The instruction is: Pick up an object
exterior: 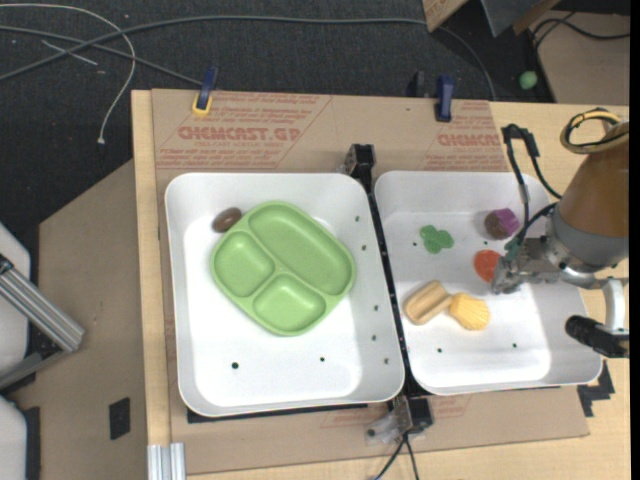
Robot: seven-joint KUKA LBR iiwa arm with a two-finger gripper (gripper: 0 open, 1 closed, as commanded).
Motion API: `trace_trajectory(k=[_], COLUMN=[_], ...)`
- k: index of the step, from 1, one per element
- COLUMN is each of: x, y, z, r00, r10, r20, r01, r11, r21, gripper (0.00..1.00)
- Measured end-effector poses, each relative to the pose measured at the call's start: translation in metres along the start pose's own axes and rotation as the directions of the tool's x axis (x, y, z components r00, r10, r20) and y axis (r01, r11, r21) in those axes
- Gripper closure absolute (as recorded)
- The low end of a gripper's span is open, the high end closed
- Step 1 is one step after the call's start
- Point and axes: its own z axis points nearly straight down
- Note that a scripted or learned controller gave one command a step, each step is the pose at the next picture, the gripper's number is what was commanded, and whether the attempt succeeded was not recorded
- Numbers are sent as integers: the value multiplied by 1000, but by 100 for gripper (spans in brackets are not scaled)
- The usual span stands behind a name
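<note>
The right bin [480,363] holds several small items: a green piece [435,238], a purple piece [501,221], a red-orange piece [486,264], a tan bread-like piece [425,302] and a yellow piece [469,312]. My gripper [508,270] reaches in from the right and sits low in this bin, right against the red-orange piece's right side and just below the purple one. The arm's grey wrist and orange band [598,203] hide the bin's right edge.
The left bin [200,358] carries a green divided plate [283,266] and a small brown item [228,219] at the plate's upper left. A black cable [520,168] runs along the right bin's far right corner. A divider [385,298] separates the bins.
</note>
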Motion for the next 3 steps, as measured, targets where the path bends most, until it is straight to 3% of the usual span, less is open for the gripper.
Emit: trace_trajectory(k=[3], x=[-9], y=[-5], z=[-170], r00=[1000], r10=[-3], r20=[4], r01=[3], r11=[1000], r21=[-6], gripper=[100])
